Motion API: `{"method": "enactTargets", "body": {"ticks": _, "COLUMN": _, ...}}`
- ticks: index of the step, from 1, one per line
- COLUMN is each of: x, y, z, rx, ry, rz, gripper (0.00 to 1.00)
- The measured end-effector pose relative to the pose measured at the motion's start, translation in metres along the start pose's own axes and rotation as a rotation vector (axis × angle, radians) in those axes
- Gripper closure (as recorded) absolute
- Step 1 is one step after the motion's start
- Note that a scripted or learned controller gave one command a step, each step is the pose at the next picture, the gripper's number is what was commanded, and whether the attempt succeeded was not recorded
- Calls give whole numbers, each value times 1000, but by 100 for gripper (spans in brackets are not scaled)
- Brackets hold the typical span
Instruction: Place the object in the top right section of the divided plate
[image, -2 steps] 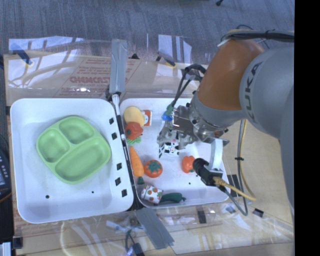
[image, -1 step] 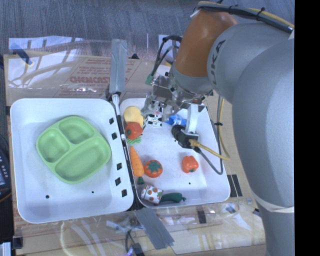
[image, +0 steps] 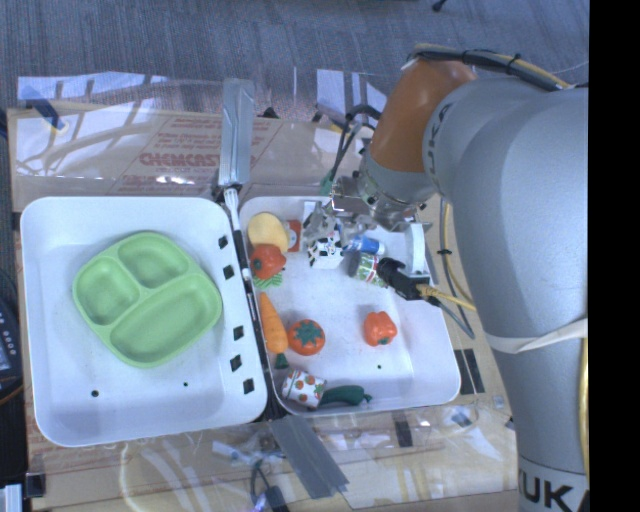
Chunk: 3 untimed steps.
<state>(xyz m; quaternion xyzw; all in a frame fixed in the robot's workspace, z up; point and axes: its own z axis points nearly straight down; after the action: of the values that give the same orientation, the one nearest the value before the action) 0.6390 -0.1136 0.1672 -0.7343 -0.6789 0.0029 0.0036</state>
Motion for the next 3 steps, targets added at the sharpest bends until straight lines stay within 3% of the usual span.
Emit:
{"method": "enactTargets", "body": {"ticks": 1, "x": -16, "y": 19, "z": -25, "rx": -5, "ry": -1, "rz": 162, "gripper": 100}}
{"method": "enactTargets", "body": {"ticks": 2, "x": -41, "y": 19, "z": -33, "rx": -6, "ry": 1, "rz": 470, "gripper": 100}}
{"method": "enactTargets", "body": {"ticks": 3, "x": -34, "y": 20, "z": -46, "rx": -6, "ry": 0, "rz": 548, "gripper": 100}}
